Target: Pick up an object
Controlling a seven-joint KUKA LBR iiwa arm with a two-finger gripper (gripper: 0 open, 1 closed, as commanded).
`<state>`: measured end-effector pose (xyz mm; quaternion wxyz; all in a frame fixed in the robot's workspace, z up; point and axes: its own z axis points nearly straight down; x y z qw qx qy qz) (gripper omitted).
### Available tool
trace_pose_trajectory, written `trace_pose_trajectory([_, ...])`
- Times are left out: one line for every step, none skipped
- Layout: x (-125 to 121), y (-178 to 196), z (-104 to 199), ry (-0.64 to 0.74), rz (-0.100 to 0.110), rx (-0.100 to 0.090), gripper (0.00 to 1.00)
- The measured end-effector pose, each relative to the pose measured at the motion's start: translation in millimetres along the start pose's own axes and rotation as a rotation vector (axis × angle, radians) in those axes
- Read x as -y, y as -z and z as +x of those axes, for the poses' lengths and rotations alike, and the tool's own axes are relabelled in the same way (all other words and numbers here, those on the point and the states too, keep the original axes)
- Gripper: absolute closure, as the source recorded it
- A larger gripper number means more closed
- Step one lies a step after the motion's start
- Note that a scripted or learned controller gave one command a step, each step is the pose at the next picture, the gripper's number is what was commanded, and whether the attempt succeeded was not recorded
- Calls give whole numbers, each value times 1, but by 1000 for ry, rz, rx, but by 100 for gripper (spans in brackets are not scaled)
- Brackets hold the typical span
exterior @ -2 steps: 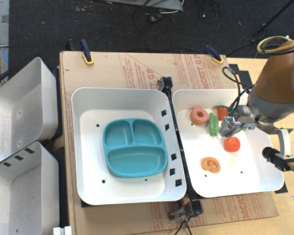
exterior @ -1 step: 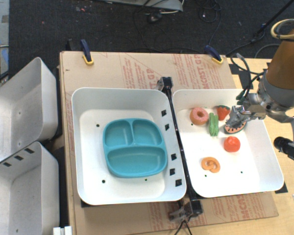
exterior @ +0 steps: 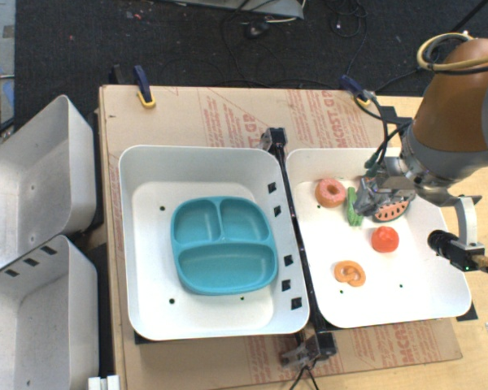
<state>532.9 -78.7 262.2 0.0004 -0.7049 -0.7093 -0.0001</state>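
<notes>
In the right bin (exterior: 407, 299) lie a pink frosted donut (exterior: 331, 192), a green piece (exterior: 353, 207), a watermelon slice (exterior: 391, 211), a red tomato (exterior: 385, 239) and an orange pretzel-like ring (exterior: 350, 273). My gripper (exterior: 375, 199) hangs low over the bin's far part, between the green piece and the watermelon slice, close to both. The wrist hides the fingertips, and nothing shows clearly between them.
The left bin (exterior: 146, 242) holds a teal divided plate (exterior: 224, 244). A black divider with clips runs between the two bins (exterior: 291, 242). Two spare white bins (exterior: 32, 218) sit off the bench at left. Clamps stand at the bench's far edge.
</notes>
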Motion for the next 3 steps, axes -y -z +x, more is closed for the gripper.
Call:
trace_pose_trajectory([2,-17,49,1,1,-1,100])
trace_pose_trajectory([8,-31,98,1,2,-1,100])
trace_pose_trajectory([16,-24,144,2,-1,-1,100])
